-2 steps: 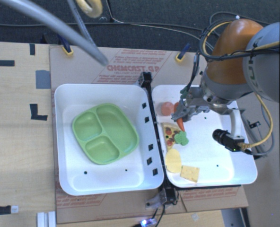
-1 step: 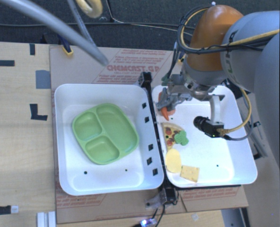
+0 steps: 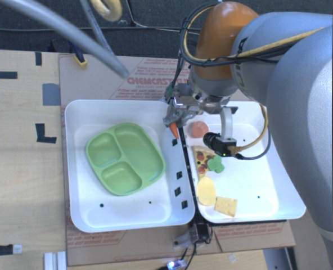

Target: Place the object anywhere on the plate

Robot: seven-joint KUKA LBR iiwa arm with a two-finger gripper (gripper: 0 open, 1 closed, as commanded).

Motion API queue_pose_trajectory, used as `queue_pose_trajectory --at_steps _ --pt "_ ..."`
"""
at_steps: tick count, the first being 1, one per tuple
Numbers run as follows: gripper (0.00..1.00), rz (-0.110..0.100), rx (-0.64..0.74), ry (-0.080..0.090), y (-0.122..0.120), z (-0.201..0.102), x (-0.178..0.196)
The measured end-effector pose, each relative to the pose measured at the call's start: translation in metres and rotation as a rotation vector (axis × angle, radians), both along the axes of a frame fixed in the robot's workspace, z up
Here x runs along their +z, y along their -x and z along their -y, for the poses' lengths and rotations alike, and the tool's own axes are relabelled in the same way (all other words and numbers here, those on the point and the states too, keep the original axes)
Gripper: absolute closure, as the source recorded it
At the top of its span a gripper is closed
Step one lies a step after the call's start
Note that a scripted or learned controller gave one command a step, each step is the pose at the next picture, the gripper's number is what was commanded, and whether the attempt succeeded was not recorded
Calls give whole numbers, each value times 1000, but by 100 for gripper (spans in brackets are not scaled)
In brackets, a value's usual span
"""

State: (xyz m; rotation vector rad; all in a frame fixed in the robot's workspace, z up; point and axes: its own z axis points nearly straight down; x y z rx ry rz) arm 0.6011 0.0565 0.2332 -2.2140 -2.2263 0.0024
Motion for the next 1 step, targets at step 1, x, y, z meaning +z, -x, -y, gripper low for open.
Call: queue_pose_trajectory --at_steps 1 --pt "100 1 -2 1 -28 -36 -15"
